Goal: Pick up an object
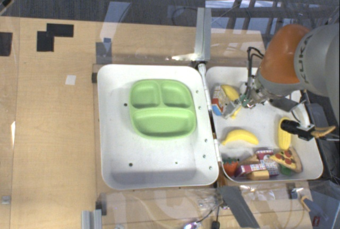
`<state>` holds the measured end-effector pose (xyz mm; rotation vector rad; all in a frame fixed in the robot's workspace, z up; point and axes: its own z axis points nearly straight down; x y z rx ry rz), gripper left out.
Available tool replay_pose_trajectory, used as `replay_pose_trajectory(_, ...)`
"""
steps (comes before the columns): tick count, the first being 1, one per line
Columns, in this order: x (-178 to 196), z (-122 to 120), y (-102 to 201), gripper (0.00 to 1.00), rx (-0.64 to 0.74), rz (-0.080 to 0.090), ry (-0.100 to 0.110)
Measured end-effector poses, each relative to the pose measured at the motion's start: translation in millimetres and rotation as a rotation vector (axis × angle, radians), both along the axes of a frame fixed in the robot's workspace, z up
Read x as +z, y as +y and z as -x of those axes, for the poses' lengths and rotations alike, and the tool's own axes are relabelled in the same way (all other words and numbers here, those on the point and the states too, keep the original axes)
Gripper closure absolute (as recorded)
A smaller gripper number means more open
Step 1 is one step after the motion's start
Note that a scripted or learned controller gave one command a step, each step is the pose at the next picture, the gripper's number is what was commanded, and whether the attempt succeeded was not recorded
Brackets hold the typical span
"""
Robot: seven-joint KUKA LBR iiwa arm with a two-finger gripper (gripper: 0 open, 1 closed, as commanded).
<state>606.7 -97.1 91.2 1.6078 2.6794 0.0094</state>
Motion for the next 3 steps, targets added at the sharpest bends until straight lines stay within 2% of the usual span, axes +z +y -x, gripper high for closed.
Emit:
replay_pose_trajectory(1,-2.0,-19.8,-8.3,0.00,-0.090,-0.010,0.023)
replay_pose_trajectory(2,11.4,-24.3,-7.1,1.00,-0.088,-0.009,0.005)
replay_pose_trajectory(3,125.5,-19.0,40.4,1.00,-0.231,-0.007,0.009)
